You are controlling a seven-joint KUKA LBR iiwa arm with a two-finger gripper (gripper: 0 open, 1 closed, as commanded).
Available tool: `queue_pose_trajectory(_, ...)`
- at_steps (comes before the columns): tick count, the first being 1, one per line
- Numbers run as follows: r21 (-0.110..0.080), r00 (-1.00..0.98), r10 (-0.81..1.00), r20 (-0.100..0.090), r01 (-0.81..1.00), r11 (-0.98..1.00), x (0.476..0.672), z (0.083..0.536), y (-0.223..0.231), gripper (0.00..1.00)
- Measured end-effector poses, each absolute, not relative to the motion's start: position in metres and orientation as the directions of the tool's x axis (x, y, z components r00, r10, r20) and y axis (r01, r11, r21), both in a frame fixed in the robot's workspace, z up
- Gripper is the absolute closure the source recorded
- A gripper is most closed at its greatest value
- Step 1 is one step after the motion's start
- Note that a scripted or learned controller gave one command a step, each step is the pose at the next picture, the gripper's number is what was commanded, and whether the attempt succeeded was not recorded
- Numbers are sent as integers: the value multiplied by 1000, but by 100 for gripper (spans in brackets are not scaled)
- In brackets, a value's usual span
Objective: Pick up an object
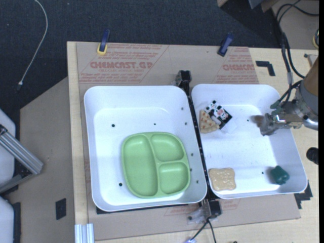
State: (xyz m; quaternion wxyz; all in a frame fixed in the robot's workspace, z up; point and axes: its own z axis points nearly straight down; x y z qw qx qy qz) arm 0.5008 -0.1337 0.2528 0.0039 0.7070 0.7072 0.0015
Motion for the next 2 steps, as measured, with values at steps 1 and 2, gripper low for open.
queue_pose_trajectory(1, -1, -6, 1000, 2, 1000, 6, 511, 245, -80, 100)
queue_pose_trajectory(2, 4, -7, 1000, 1, 1000, 7, 533, 252, -30, 100)
